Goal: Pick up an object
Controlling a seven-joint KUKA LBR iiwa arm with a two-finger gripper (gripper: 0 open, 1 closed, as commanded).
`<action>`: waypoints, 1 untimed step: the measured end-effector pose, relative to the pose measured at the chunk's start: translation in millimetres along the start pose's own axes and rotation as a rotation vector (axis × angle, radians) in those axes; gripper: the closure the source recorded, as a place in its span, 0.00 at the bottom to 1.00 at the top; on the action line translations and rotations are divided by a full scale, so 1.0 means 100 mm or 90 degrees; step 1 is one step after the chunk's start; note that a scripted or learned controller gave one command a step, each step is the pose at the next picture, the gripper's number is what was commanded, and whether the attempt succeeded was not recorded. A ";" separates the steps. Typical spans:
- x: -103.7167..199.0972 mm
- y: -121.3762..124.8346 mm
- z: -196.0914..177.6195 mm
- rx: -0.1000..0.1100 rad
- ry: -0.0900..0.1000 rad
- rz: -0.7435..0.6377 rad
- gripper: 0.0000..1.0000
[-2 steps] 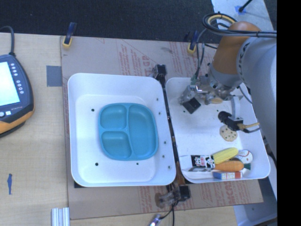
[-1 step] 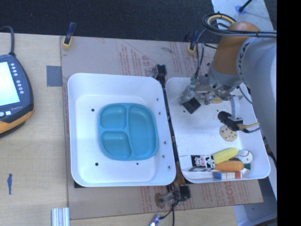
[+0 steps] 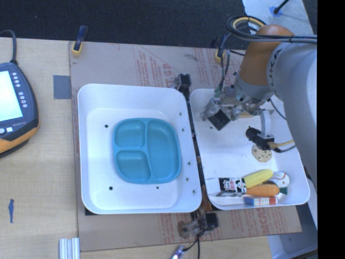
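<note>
Your gripper (image 3: 230,109) hangs over the right shallow white bin's (image 3: 226,158) far end; whether it is spread or closed you cannot tell. The yellow plastic corn cob (image 3: 257,177) lies toward the near edge, long axis crosswise.

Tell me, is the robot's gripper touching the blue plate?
Apart. The camera view shows the gripper over the right bin, while the blue plate lies in the left bin, the bins' rims between them.

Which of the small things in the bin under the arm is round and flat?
The tan holed biscuit, lying alone; the corn, carrot and tube are long and huddle at the bin's near edge.
</note>
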State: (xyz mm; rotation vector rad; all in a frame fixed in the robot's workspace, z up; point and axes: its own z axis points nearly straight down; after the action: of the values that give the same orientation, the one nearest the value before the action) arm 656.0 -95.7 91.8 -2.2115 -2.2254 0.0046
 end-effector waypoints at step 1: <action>-0.02 0.00 0.00 -0.001 0.000 0.002 0.00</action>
State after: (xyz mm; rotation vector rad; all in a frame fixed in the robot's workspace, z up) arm 656.1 -98.2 91.9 -2.2150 -2.2231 0.0039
